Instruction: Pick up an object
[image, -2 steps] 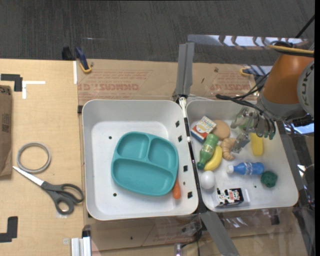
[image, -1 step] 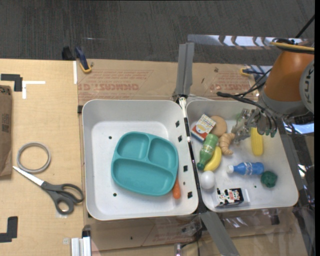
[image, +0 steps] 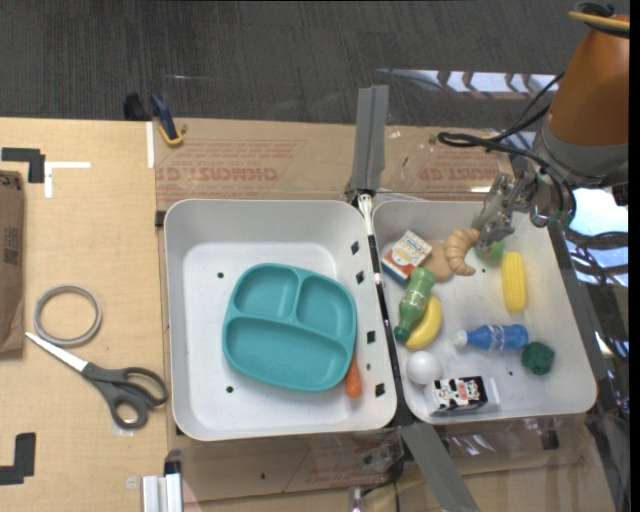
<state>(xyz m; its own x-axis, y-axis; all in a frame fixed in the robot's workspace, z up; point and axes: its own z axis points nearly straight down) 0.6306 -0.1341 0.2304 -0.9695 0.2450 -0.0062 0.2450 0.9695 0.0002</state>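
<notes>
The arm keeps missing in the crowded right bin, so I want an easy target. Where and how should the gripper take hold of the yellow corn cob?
Probably across the middle of the corn cob, coming straight down. It lies flat, lengthwise toward the camera, with bare bin floor on both long sides, so fingers closing across its narrow width should fit. The gripper hangs just behind it.

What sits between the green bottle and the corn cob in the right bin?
Camera view: the croissant, between the green bottle and the corn cob.

Single fixed cam above bench, angled down, mid-range; left bin (image: 190, 300) & right bin (image: 565, 380) both in frame.
</notes>
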